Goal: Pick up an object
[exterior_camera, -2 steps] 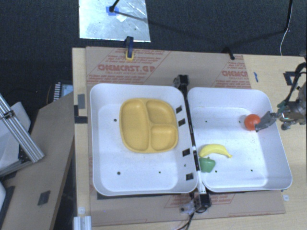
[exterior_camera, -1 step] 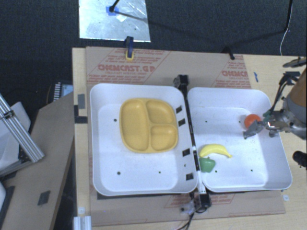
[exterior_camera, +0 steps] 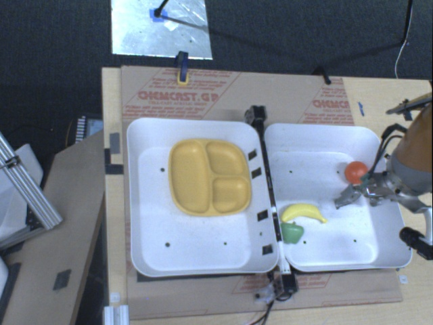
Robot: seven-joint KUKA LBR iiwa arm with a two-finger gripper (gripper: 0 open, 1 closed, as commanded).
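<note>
In the right bin [exterior_camera: 318,144] an orange-red ball [exterior_camera: 355,172] lies near the right wall. A yellow banana [exterior_camera: 304,213] lies at the bin's front left, with a small green object [exterior_camera: 292,233] touching it just below. My gripper [exterior_camera: 356,192] reaches in from the right and sits low over the bin floor, just below the ball and to the right of the banana. Nothing is visibly held in it. The arm's grey body [exterior_camera: 413,158] hides the bin's right rim.
The left bin [exterior_camera: 145,249] holds a yellow divided plate [exterior_camera: 208,176]. A black clip strip [exterior_camera: 265,181] runs between the bins. The bins rest on cardboard [exterior_camera: 223,93]. A silver sheet [exterior_camera: 161,19] lies on the dark floor beyond the bench.
</note>
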